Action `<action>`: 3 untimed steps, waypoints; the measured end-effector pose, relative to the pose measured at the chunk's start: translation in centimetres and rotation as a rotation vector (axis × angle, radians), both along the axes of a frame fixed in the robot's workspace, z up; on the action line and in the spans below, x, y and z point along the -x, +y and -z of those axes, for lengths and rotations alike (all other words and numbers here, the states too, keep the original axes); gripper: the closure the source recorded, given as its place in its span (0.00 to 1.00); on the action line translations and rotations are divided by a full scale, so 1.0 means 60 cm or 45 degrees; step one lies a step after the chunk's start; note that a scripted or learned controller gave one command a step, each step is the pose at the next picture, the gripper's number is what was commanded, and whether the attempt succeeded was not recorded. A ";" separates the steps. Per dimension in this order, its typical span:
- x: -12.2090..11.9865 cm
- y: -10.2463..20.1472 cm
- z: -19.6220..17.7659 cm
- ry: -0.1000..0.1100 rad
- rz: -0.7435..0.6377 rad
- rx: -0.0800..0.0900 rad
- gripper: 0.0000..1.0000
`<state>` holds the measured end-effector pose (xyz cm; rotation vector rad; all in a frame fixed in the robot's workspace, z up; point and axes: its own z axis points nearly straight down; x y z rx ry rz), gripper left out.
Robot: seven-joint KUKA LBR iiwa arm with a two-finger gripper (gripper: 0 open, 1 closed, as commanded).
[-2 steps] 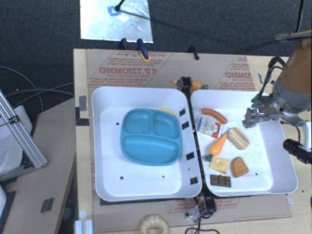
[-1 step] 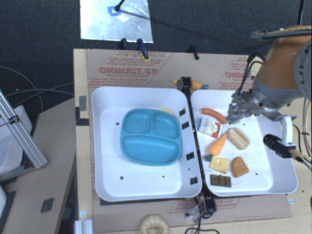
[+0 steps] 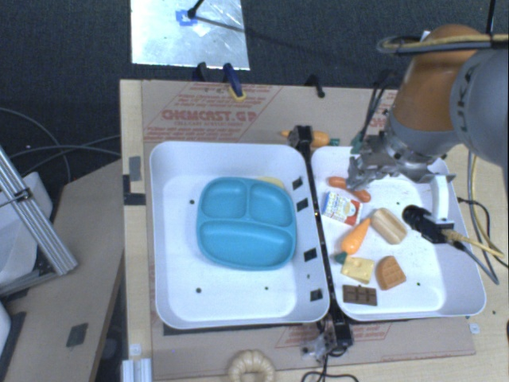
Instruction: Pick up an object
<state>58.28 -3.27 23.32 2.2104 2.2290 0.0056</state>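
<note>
I read this as the approach step. The claw [image 3: 359, 172] hangs low over the far left corner of the right bin [image 3: 457, 293], directly above a small red sausage [image 3: 350, 185] that lies near the bin's back wall. From this slant I cannot tell how far open the claw is, nor whether it has hold of anything; nothing looks lifted.

The sausage seems the likeliest target. Just in front of it lies a small white carton [image 3: 339, 208]. Nearer the camera are a carrot [image 3: 356, 235], a bread roll [image 3: 388, 225], a cheese wedge [image 3: 358, 269], a brown biscuit [image 3: 390, 273] and a chocolate bar [image 3: 359, 295].

The next move, as I judge it, is a straight descent centred across the sausage's short side, then a close and a clean lift. The carton sits near enough to get nudged.

The left bin [image 3: 171, 293] holds a blue divided plate [image 3: 245, 221]. Both bins rest on a cardboard sheet [image 3: 207, 114] laid over the surface, with a blue clamp [image 3: 232, 82] at its far edge. Beyond that is dark carpet [image 3: 64, 54] with a shiny metal sheet [image 3: 191, 14] lying on it.
</note>
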 end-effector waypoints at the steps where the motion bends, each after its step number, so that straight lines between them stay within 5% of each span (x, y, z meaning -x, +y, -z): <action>1: -0.037 0.087 0.012 0.001 -0.002 0.000 1.00; 3: -0.126 0.209 0.029 0.001 0.003 0.001 1.00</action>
